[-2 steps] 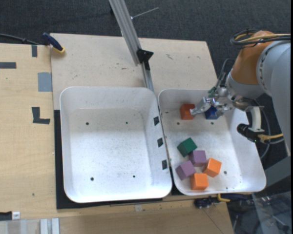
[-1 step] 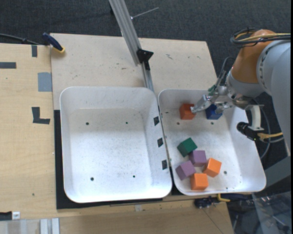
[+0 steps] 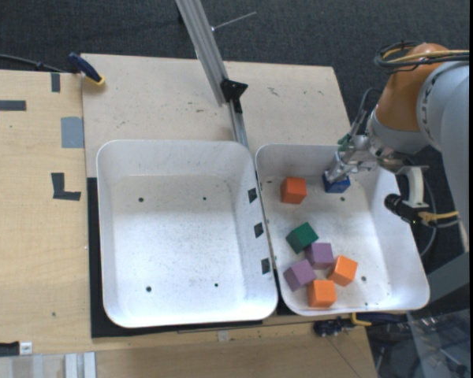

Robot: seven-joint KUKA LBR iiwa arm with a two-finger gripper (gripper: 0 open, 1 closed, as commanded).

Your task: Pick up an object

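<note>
In the right bin [image 3: 394, 282], near its far wall, my gripper [image 3: 339, 176] reaches in from the right. It is shut on a small blue block [image 3: 336, 183], which sits between the fingertips with its top partly covered by them. To the left of it an orange block [image 3: 294, 190] lies on the bin floor. Nearer the front lie a green block [image 3: 302, 236], two purple blocks [image 3: 322, 253] [image 3: 299, 273] and two more orange blocks [image 3: 344, 270] [image 3: 322, 292].
The left bin [image 3: 110, 211] adjoins the right one along a shared rim. A slanted metal bar [image 3: 209, 46] comes down from the top to the bins' junction. Cables hang by the arm beyond the right bin's edge.
</note>
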